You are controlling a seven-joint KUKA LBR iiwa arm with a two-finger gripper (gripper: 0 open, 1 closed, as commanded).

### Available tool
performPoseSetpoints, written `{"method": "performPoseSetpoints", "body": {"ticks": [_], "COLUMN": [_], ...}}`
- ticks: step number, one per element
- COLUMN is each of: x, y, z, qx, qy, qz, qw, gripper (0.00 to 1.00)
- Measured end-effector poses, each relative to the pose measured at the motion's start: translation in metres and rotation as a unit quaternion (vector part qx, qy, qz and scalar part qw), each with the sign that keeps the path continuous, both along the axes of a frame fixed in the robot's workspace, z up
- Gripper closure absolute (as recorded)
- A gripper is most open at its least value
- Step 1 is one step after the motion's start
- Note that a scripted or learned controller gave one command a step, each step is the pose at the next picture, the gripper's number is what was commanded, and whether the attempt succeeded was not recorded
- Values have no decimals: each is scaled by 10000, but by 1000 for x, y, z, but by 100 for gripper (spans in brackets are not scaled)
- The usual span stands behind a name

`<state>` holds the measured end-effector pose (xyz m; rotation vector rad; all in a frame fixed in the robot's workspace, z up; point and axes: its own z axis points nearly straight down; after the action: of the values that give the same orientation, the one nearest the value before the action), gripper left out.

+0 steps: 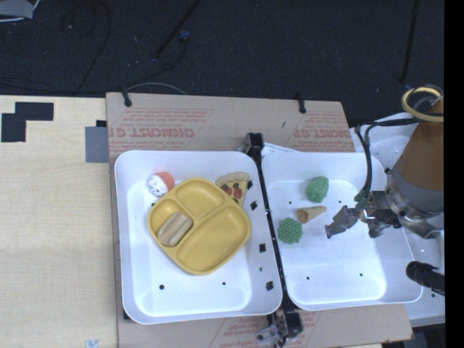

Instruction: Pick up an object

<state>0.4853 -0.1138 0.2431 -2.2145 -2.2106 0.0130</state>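
My gripper [359, 225] hovers over the right part of the right bin [341, 285], its two dark fingers spread open with nothing between them. To its left lie a tan cone [310, 213], a smooth green lump [317, 188] and a bumpy green ball [290, 230]. The cone's wide end is the closest, a short gap from the left fingertip [335, 228]. The orange-banded wrist [428, 158] rises at the right edge.
In the left bin [138, 267] sits a yellow divided plate [210, 238] holding a tan bread-like piece [174, 228]. A pizza-slice toy [234, 185] and an orange-and-white toy [160, 184] lie behind the plate. A black divider [267, 223] separates the bins.
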Motion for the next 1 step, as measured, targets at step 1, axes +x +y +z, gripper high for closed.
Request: {"method": "performPoseSetpoints", "body": {"ticks": [1], "x": [2], "y": [0], "z": [5], "qx": [-8], "qy": [-53], "qz": [10], "qw": [10000], "gripper": [0]}}
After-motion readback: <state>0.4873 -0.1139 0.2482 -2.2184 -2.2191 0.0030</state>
